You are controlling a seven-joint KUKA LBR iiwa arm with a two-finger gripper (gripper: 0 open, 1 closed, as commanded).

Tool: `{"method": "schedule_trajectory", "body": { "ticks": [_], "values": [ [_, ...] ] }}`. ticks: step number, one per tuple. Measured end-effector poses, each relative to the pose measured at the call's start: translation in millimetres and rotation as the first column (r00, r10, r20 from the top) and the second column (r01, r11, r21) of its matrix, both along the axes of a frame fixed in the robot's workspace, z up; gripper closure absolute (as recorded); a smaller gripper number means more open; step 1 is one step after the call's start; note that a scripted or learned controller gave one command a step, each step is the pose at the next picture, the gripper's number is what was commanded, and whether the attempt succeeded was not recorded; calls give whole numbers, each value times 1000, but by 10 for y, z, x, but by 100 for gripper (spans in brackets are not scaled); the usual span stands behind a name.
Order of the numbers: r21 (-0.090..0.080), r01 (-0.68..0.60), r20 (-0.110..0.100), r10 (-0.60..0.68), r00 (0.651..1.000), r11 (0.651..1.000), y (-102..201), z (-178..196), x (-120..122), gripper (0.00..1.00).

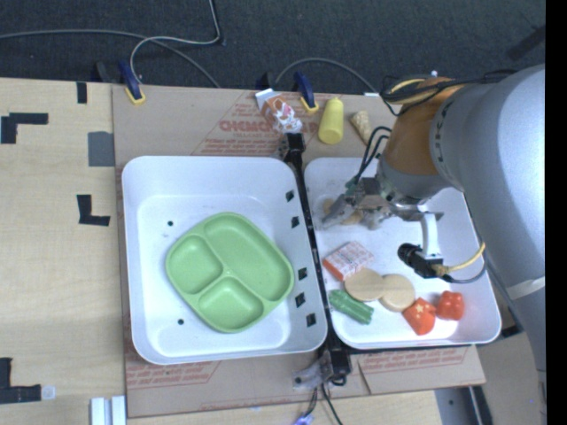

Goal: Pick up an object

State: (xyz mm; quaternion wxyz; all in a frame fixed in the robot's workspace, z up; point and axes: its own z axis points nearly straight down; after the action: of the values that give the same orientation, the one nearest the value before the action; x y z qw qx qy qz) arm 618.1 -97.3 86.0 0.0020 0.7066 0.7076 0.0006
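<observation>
Over the right bin, claw low among blurred grey bits; cannot tell its state. Below it: orange packet, print unreadable, two tan discs, green piece, red pieces. Left bin: green divided plate. On cardboard, red lettering, illegible.

A green divided plate lies in the left white bin at frame centre-left, while a yellow bottle and blue clamps sit on the cardboard above.
</observation>
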Motion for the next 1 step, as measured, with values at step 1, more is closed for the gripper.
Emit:
{"method": "schedule_trajectory", "body": {
  "ticks": [1],
  "values": [
    [1, 0, -1, 0, 1000, 1000, 25, -5, 212, 0]
  ]
}}
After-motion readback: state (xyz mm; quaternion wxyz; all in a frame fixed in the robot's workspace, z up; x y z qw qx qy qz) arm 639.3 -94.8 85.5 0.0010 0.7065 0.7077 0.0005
